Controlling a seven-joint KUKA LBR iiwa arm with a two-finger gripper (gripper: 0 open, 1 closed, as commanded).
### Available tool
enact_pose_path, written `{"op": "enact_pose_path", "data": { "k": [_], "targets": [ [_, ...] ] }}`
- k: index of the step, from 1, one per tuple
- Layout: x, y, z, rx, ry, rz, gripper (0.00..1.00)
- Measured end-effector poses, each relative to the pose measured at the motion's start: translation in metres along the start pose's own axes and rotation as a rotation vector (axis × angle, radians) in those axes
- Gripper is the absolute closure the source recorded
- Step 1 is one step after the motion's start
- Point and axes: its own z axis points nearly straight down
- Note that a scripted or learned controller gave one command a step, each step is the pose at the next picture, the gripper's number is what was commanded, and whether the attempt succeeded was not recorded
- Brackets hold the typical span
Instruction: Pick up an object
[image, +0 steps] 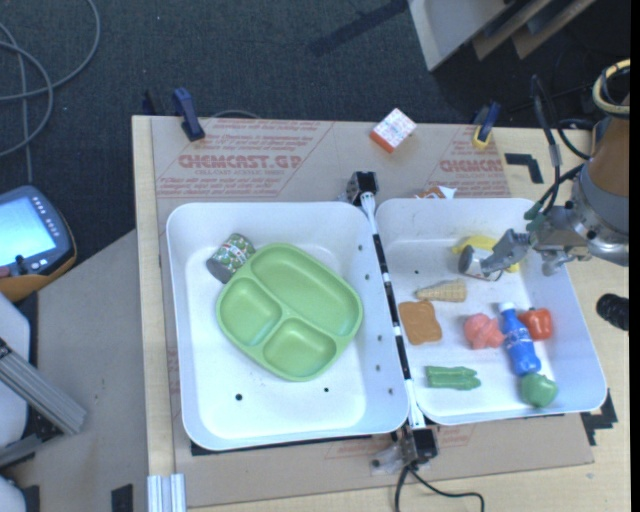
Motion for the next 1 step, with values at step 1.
{"op": "enact_pose_path", "data": {
  "k": [1],
  "targets": [
    [0.0022,0.0007,0.1424,0.013,0.003,0.0,0.0]
  ]
}}
